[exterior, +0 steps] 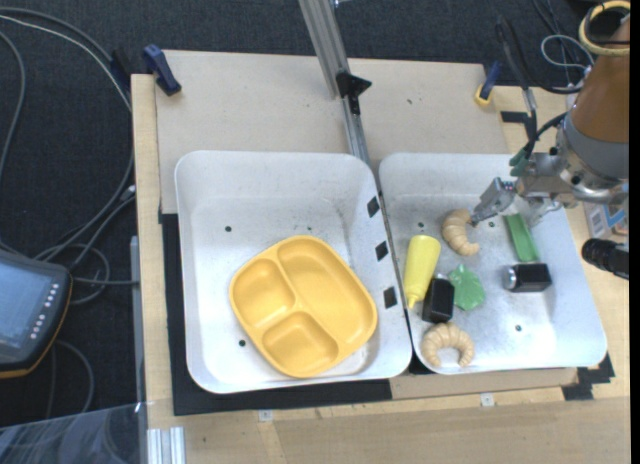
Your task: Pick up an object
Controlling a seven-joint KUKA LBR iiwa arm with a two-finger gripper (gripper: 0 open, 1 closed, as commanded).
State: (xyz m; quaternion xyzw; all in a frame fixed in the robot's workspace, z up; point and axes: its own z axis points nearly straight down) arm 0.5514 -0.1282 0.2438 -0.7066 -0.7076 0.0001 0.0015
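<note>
In the right bin, gripper hangs over the upper area, fingers apparently spread and holding nothing, with the nearest croissant just down-left of the tips, long axis roughly toward them.

We can read no text, label, brand, number or sign anywhere in the view. The device with a dark screen, far off to the left of the gripper, shows a row of small marks along its edge, but we cannot make them out. The black block just below the gripper and the yellow bottle down to its left carry no lettering that we can read.
</note>
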